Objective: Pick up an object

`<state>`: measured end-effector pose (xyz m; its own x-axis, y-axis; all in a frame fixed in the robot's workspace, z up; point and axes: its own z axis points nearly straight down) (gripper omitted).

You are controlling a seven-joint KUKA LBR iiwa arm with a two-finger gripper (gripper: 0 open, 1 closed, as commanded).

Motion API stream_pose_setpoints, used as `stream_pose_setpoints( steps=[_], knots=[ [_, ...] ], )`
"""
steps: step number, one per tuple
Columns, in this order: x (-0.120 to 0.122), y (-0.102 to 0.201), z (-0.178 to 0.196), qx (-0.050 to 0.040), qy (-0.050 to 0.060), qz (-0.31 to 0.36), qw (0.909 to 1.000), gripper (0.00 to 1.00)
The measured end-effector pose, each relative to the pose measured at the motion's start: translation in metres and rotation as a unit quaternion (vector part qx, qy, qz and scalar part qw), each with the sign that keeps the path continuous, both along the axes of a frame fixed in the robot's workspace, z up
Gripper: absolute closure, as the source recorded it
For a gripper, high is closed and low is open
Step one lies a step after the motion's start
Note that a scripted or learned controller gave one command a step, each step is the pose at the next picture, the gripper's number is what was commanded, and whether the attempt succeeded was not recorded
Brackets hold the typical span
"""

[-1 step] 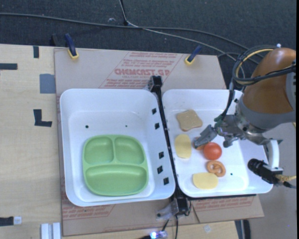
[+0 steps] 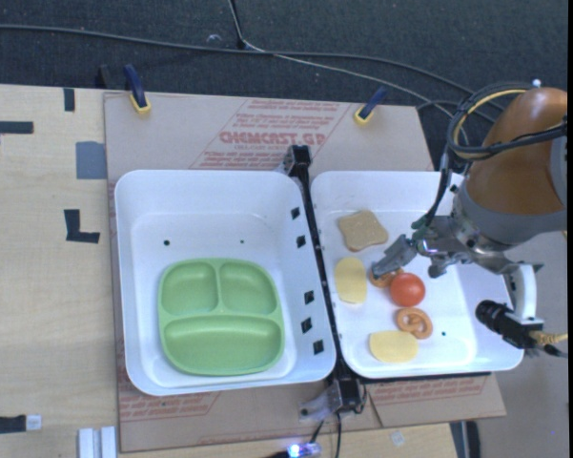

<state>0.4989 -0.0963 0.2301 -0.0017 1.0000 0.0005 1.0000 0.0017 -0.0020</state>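
Note:
The right bin holds several food pieces: a slice of toast, a pale yellow piece, a red tomato, a small orange ring-shaped piece and a yellow piece near the front wall. My gripper hangs over the middle of this bin, just behind the tomato. It is open, with one grey finger slanting left over a small reddish piece. Nothing sits between the fingers.
The left bin holds a green divided plate. A black divider runs between the two bins. The arm's orange band looms over the right bin's far right side. A black fitting sticks out by the right wall.

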Motion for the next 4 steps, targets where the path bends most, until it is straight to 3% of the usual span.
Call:
stream_pose_setpoints(
  steps=[2, 3, 4],
  knots=[
    [0.000, -0.001, -0.108, 0.0003, 0.003, -0.001, 1.0000, 0.00],
    [0.000, -0.001, -0.147, -0.0007, 0.000, -0.001, 1.0000, 0.00],
    [0.001, -0.001, -0.135, -0.0011, -0.002, 0.000, 1.0000, 1.00]
  ],
)
